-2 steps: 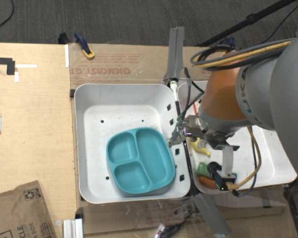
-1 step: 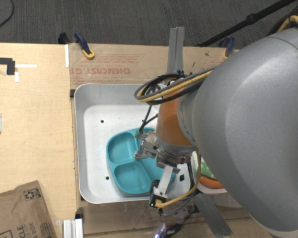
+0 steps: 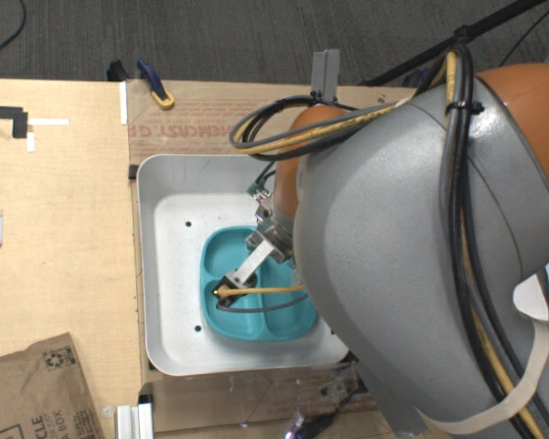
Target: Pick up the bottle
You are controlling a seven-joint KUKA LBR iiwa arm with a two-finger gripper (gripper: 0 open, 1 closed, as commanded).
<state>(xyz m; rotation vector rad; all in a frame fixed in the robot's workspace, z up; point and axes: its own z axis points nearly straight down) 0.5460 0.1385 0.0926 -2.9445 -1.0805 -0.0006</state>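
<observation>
A teal divided dish [image 3: 256, 323] lies in the white bin [image 3: 169, 273], near its front right. My gripper [image 3: 273, 234] reaches down from the right over the dish's far part, low above it. The grey arm [image 3: 412, 263] covers the right half of the bin and whatever lies beneath it.
The bin sits on a wooden bench [image 3: 55, 245]. A cardboard box [image 3: 32, 391] lies at the front left. A blue and yellow clamp [image 3: 156, 85] and a flat cardboard sheet [image 3: 192, 122] are behind the bin. The bin's left part is bare white floor.
</observation>
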